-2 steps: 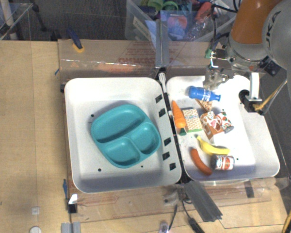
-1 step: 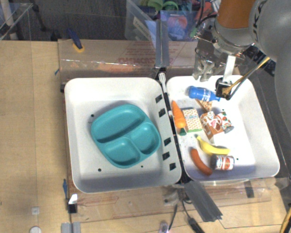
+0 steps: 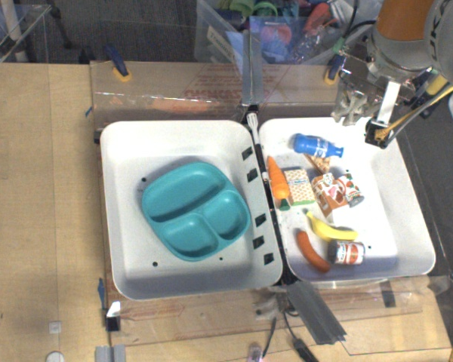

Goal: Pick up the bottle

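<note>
A: Where does the bottle [image 3: 315, 145] lie?

B: It lies on its side near the far edge of the right bin [image 3: 408, 202], blue with a white cap end pointing right, apart from the arm.

A: And the gripper [image 3: 349, 110]?

B: It hangs above the far left corner of that bin, up and to the right of the bottle, not touching it. Its 2 fingers [image 3: 340, 108] point down with a small gap between them, and nothing sits in that gap.

A: What else is in the right bin?

B: A carrot [image 3: 277, 181] lies along the left wall. Beside it rests a small green box [image 3: 298, 186], then a brown and white carton [image 3: 331, 192]. Nearer the front are a banana [image 3: 331, 229], a red sausage [image 3: 312, 250] and a red can [image 3: 347, 253] lying on its side.

A: And the left bin [image 3: 128, 145]?

B: It holds 1 teal divided plate [image 3: 195, 211] with 3 compartments, sitting near the middle.
</note>
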Controlling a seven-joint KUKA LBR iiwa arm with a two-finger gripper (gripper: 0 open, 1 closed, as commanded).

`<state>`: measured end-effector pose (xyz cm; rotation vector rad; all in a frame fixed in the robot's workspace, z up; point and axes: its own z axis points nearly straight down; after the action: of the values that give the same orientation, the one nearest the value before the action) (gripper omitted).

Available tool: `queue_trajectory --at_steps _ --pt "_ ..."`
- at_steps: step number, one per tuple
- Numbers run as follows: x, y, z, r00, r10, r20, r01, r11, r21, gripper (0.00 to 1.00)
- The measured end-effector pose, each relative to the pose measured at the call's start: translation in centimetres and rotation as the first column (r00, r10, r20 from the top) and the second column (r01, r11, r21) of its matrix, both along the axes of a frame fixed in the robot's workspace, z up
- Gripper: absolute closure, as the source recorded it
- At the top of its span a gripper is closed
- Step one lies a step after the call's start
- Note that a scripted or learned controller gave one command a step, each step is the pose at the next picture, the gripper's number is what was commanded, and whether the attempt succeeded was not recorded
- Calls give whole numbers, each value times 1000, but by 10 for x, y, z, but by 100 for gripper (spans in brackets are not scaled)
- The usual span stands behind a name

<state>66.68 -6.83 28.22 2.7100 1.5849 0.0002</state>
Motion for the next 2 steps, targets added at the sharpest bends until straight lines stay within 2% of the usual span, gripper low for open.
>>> queue_trajectory --at_steps 1,2 --pt "-1 33 -39 896 -443 -7 443 896 0 100" --pt "-11 75 -10 668 -744 -1 744 668 3 100"
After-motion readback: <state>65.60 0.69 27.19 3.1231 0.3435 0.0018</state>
